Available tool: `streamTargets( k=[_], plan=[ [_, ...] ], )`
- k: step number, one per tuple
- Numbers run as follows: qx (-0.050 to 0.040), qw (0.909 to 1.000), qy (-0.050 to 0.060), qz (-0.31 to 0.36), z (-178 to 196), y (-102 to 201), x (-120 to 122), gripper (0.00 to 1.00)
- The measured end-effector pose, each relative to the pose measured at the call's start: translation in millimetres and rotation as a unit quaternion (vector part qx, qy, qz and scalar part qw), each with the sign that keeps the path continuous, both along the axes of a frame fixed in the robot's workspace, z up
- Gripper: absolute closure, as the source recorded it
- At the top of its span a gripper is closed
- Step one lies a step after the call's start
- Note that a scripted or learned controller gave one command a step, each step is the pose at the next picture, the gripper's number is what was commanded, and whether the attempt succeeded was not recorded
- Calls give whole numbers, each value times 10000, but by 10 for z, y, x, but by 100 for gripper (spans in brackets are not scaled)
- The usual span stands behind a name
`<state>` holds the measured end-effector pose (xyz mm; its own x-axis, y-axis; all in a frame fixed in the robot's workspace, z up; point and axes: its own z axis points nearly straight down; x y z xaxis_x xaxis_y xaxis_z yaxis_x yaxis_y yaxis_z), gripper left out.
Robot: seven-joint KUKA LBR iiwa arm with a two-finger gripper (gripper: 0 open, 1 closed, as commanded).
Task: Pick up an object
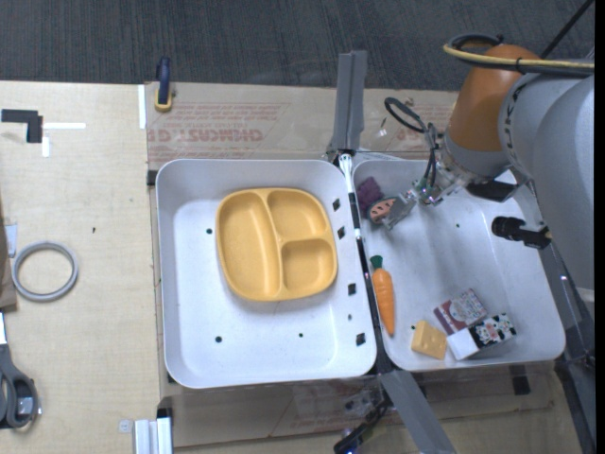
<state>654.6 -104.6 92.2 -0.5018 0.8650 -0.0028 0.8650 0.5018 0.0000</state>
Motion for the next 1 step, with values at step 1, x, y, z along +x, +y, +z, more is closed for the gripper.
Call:
streamTargets(
  k=[1],
  plan=[
    [0,9802,2,-1982,186,-31,43,0]
  ],
)
